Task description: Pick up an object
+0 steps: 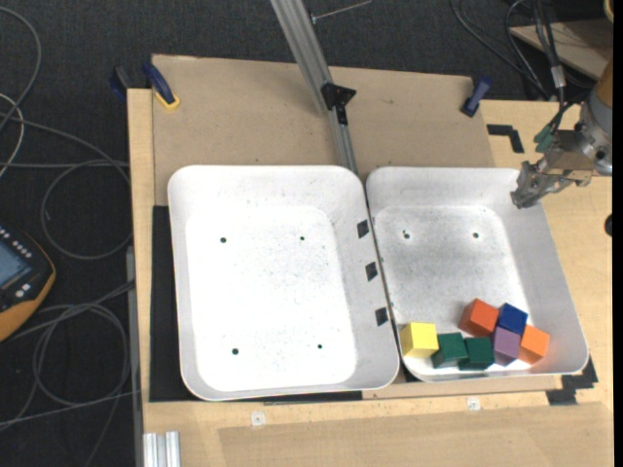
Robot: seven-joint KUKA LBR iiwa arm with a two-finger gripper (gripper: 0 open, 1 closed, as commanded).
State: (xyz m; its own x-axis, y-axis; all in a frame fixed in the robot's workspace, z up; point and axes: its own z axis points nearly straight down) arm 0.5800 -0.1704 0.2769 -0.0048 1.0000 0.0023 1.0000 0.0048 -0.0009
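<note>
While poised over the right bin (545,251)'s far right corner, gripper (527,196) grasping nothing, finger spread unclear; coloured blocks (477,337) clustered along near edge.

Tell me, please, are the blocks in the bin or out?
In: the blocks lie clustered in the right bin's near corner.

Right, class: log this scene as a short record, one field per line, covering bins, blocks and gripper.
bins: left bin and right bin, side by side
blocks: clustered at the right bin's near edge
colours: yellow block, two green blocks, red block, blue block, purple block, orange block
gripper: above the right bin's far right corner, apart from the blocks
</note>
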